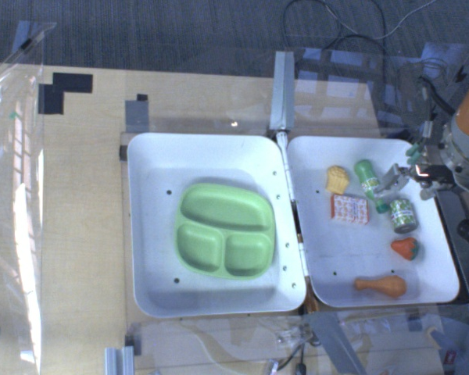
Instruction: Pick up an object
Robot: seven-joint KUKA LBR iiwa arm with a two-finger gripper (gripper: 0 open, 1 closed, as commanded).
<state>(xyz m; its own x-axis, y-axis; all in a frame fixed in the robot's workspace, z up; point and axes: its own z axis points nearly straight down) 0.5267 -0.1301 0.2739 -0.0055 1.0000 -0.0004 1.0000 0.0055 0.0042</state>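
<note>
Currently you are looking at two white bins sitting side by side on the bench. Left bin [144,209]: it is carrying a green divided tray [225,230] at its centre. Right bin [313,209]: it is carrying a yellow item [338,180] and a green bottle [367,180] near its far edge, a red-and-white packet [349,208] mid-bin, a green can [403,216] and a red strawberry-like piece [405,248] by its right edge, and an orange drumstick-shaped toy [381,287] along its near edge.

End effector [395,176]: it is hanging over the right bin's far right part, between the green bottle and the green can; whether it is apart or together, you cannot tell, and nothing is visibly gripped.

Handling advice: you are best choosing one isolated target, centring over it, and descending squarely, since the bottle and can are lying close together.
</note>
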